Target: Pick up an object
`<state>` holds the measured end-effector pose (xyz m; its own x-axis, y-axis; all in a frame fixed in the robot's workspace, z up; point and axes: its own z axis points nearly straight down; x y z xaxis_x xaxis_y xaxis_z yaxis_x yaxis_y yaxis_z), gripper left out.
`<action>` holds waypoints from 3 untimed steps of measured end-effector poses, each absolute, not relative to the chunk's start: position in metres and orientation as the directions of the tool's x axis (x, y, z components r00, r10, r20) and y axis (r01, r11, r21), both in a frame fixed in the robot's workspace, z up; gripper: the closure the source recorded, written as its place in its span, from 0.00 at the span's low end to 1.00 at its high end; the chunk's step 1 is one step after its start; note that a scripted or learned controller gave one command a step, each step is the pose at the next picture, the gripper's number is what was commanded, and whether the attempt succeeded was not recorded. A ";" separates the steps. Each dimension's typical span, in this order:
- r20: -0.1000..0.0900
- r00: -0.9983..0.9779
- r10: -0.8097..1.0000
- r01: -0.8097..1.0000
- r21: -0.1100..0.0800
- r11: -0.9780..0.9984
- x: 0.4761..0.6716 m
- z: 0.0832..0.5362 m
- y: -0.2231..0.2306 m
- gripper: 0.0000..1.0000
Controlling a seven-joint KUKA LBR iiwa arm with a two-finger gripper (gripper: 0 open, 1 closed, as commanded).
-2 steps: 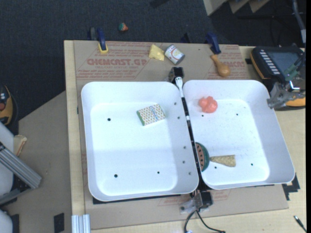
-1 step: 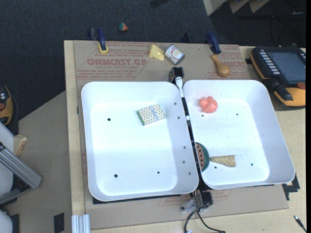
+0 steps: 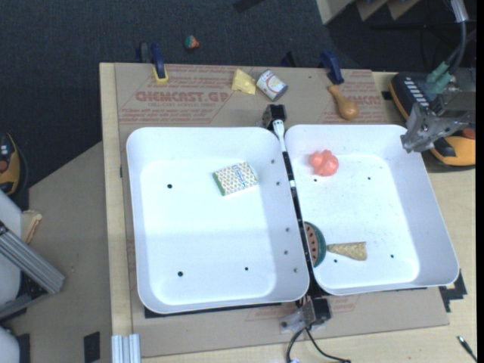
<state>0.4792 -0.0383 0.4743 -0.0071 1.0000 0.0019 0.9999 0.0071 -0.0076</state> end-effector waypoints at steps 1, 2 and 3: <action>0.001 -0.010 1.000 1.000 -0.010 0.010 0.479 0.400 0.048 1.00; 0.005 -0.008 1.000 1.000 0.018 0.008 0.479 0.543 0.102 1.00; -0.003 -0.007 1.000 1.000 -0.013 0.007 0.478 0.432 0.167 1.00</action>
